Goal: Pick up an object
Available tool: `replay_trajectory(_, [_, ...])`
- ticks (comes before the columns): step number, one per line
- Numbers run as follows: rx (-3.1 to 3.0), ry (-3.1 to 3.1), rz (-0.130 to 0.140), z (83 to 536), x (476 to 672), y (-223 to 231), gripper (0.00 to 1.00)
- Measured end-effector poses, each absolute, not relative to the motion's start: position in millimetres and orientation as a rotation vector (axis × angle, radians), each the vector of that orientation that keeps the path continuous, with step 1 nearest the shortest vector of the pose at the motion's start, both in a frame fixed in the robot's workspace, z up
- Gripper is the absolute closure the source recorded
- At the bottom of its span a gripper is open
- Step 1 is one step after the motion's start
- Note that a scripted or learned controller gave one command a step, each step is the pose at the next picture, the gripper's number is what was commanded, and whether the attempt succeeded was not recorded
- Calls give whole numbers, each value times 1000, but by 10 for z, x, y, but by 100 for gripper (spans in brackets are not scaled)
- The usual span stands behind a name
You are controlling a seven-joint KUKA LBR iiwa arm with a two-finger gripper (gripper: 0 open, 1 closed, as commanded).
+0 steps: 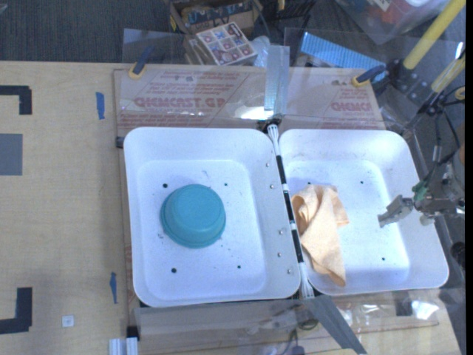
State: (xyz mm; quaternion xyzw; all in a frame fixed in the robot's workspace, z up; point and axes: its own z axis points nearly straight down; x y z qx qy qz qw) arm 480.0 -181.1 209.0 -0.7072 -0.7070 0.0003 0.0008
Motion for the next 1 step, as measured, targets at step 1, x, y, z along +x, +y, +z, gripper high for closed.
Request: replay_trajectory(1, [-2100,-2354,-10,898,5304,-1425,0])
